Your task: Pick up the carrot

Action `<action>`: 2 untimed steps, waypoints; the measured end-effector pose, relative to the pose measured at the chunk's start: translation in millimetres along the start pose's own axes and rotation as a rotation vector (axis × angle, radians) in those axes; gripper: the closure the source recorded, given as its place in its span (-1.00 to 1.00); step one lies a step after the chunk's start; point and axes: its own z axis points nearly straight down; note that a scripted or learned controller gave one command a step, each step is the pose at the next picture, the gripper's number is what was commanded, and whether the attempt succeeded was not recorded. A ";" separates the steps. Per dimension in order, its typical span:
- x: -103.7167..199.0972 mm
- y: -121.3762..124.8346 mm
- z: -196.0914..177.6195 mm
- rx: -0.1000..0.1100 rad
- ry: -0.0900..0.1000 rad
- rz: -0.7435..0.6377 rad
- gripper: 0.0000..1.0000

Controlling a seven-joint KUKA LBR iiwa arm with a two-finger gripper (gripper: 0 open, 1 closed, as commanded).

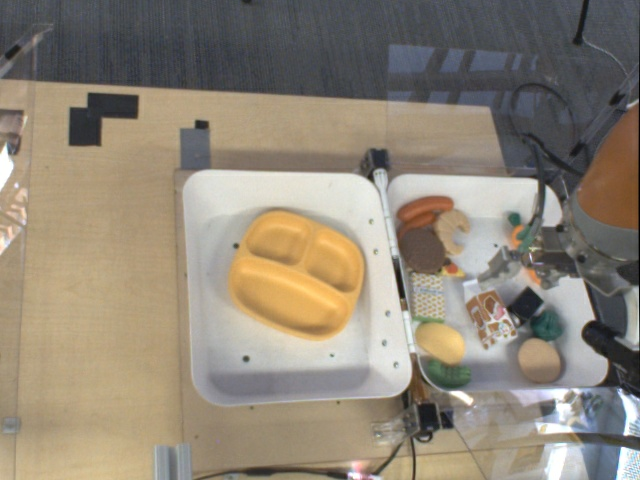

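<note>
The carrot (519, 235) is a small orange piece with a green top, lying near the back right of the right bin (480, 190). My gripper (516, 266) hangs low over the right side of that bin, just in front of the carrot. The wrist and its cables cover part of the carrot. From this angle I cannot make out whether anything is held.
The right bin also holds a sausage (425, 209), a brown cookie (422, 250), a checked waffle (428, 293), a yellow lemon (441, 343), a red-and-white box (490, 316), a green item (546, 323) and a tan ball (539, 360). A yellow divided tray (297, 272) lies in the left bin (210, 368).
</note>
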 end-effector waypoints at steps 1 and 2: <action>-63.8 11.7 52.5 0.003 -0.003 0.080 -1.00; -88.6 52.0 138.9 0.006 0.001 0.221 -1.00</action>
